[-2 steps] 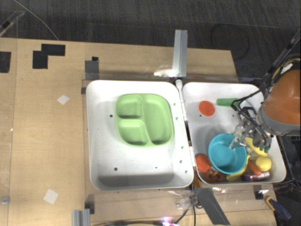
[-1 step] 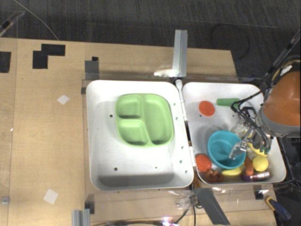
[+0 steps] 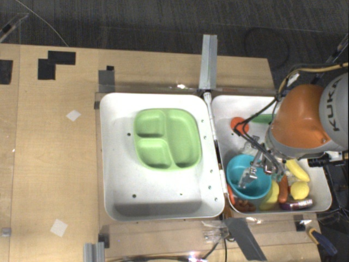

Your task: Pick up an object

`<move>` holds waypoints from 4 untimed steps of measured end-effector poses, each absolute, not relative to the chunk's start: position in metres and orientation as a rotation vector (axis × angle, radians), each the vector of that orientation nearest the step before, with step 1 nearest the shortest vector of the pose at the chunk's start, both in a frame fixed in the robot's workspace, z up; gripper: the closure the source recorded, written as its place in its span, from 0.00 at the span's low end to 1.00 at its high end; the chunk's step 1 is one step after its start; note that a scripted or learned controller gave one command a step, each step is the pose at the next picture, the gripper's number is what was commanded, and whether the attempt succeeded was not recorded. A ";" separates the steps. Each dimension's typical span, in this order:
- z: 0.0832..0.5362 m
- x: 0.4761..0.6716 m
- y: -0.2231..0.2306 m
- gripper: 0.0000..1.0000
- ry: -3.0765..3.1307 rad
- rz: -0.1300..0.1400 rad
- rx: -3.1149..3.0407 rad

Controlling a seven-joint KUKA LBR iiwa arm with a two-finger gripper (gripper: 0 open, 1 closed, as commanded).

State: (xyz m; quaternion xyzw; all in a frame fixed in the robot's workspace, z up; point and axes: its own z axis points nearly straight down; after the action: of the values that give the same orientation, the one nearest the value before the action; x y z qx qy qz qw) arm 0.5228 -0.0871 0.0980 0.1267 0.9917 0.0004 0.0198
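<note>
The two-finger gripper (image 3: 252, 174) hangs low in the right white bin (image 3: 221, 127), its metal tip over the inside of the round blue plastic bowl (image 3: 245, 179). I cannot tell from this view whether it is apart or together, and nothing can be seen held in it.

The bowl looks like the most probable target. It sits directly under the gripper, near the bin's left wall and front edge. It stands upright with its opening toward the camera. Being round, it has no real long axis; only the rim gives a place to take.

What could go wrong, in my judgement:
- The bowl wall is thin and curved. If the gripper closes without having the rim between, it will close on air or slip off.
- A push on one side of the rim may tilt the bowl or slide it against the bin wall.
- The neighbours are crowded. Just right of the gripper lie a yellow banana-shaped toy (image 3: 297, 171), a yellow lemon-shaped toy (image 3: 299, 190) and a red-orange long piece (image 3: 283, 192). In front of it lies a small dark brown piece (image 3: 244, 204). A lifted bowl could drag or knock them.
- The cables near the wrist could catch on something.

Behind the gripper is an orange-red small toy (image 3: 238, 124). Far to its left, in the other bin, rests a green divided plastic tray (image 3: 166, 138), well apart from the action.
</note>
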 end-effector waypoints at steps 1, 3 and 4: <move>0.112 0.557 -0.177 0.00 3.109 -0.004 0.362; 0.093 0.497 -0.171 0.00 3.063 -0.002 0.528; 0.093 0.498 -0.169 0.00 3.072 -0.001 0.463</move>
State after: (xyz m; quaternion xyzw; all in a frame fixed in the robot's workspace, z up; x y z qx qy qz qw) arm 0.4980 -0.1694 0.0928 0.1491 0.9887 -0.0004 0.0172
